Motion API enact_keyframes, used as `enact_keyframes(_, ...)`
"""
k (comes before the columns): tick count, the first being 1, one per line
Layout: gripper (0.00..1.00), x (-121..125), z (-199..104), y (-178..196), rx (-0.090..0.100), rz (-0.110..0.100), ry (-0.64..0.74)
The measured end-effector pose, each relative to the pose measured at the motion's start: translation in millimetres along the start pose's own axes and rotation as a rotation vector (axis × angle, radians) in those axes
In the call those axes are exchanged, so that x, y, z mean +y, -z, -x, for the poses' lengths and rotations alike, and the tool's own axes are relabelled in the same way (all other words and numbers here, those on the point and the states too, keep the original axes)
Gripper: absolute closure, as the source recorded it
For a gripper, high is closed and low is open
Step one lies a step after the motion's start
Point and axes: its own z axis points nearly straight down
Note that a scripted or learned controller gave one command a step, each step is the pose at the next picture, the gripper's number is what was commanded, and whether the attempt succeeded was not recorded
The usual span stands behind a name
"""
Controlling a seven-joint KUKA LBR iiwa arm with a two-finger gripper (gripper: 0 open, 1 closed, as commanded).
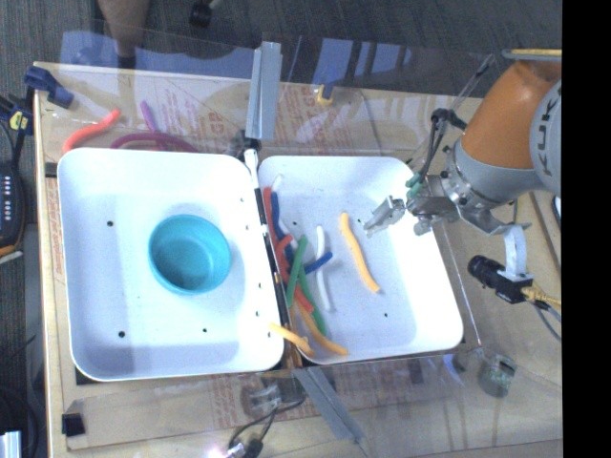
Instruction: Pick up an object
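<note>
In the right bin [434, 324] a slim orange stick [359, 252] lies by itself on the white floor, gently curved, running from upper left down to lower right. Just above its upper end hangs the gripper [384, 214], its metal fingers parted a little with nothing between them. Along the bin's left wall a tangle of sticks [298, 275] is heaped: green, red, blue, white and orange ones crossing each other. The left bin [95, 332] holds a round teal bowl [190, 254], upright, near its middle.

Grey arm [496, 165], orange band, seemingly cabled
</note>
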Motion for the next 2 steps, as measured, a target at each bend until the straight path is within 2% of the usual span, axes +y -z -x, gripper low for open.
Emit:
enact_keyframes(1, 0.0, 7.6, 7.1, -101.7, -0.001, -0.001, 0.116)
enact_keyframes(2, 0.0, 72.5, 9.1, -151.5, -0.003, 0.006, -0.1)
